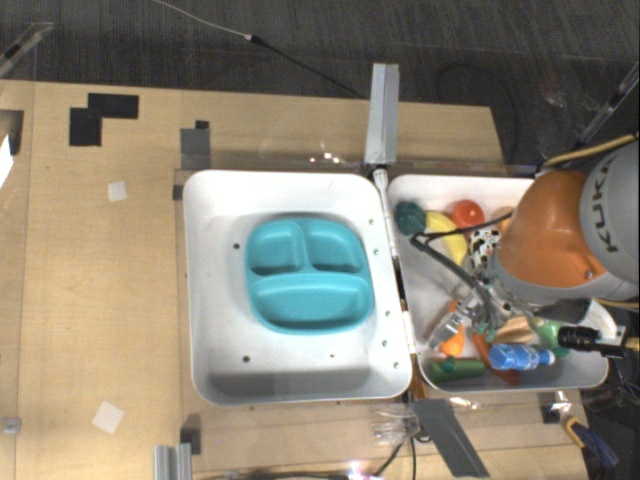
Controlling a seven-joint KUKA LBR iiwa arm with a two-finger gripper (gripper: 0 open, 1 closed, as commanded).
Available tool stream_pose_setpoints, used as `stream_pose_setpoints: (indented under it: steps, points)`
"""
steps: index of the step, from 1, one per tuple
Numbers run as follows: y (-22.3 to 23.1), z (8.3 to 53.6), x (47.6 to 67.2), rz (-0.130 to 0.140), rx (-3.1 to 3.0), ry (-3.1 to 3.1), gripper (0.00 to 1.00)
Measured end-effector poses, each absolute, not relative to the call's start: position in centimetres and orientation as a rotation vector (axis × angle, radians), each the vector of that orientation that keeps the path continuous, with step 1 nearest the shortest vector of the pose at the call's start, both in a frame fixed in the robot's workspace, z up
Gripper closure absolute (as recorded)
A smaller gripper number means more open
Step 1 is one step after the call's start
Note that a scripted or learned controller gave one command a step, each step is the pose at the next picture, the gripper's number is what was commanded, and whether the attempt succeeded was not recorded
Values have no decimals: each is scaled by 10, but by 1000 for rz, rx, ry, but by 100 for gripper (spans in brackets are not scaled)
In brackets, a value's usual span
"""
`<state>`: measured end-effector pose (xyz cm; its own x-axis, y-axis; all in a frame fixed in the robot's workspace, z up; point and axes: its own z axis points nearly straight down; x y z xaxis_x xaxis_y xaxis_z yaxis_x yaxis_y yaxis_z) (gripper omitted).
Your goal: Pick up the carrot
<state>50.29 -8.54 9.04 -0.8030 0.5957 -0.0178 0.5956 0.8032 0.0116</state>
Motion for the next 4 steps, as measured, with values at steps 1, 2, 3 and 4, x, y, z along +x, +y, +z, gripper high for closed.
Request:
stream_pose_setpoints:
  steps: [1, 2, 3, 4]
  points:
    - [-84, 102, 506, 13, 965, 2961, 100]
    - [-21, 188, 494, 9, 917, 2991, 100]
    - [-23, 186, 493, 5, 922, 2994, 0]
    - [-34, 185, 489, 3, 765, 3038, 0]
